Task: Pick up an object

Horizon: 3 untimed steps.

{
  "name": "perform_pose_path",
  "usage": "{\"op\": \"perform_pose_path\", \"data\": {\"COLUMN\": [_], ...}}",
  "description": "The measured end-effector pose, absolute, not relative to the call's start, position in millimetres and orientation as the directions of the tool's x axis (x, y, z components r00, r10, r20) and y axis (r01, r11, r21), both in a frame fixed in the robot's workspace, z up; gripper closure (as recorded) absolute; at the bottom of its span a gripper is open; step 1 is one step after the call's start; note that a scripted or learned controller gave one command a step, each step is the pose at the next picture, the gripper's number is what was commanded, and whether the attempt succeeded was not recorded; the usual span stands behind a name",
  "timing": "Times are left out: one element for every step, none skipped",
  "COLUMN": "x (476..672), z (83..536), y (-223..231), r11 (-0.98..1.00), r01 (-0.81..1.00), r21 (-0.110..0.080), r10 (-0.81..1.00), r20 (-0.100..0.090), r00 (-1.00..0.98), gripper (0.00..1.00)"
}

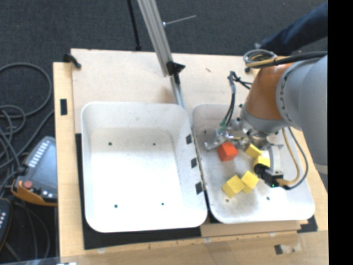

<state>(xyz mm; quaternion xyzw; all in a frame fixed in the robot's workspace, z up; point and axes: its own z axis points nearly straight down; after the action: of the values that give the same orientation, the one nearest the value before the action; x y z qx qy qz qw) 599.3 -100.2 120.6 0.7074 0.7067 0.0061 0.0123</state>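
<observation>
Pale wooden table [121, 76] on dark carpet [66, 15]

Black cables [16, 109] loop over the floor at left, near a grey and orange handheld pendant [38, 173]; a slanted aluminium post [157, 32] rises from the table's far side.

Matt white plastic bins [138, 115] sit on a pale, smooth wooden bench [110, 76].

Scene viewed from a single fixed camera set above the pale wooden bench [127, 76], aimed downward at a slant, both shallow white plastic bins [138, 120] framed whole, dark carpeted floor [66, 15] included at top and left, moderate distance kept
</observation>
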Motion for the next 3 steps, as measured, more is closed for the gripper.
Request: {"op": "perform_pose_path", "data": {"x": [628.4,602.4,599.0], "z": [202.8,125.9,123.3], "y": [-68.4,-99.6,-98.9], "r11": [0.005,-0.002,0.002], "r01": [1.000,1.000,1.000], "r21": [0.011,0.004,0.021], "r10": [1.000,1.000,1.000], "r20": [-0.001,-0.005,-0.006], "r00": [-0.005,0.002,-0.002], "gripper": [0.00,0.00,0.00]}}
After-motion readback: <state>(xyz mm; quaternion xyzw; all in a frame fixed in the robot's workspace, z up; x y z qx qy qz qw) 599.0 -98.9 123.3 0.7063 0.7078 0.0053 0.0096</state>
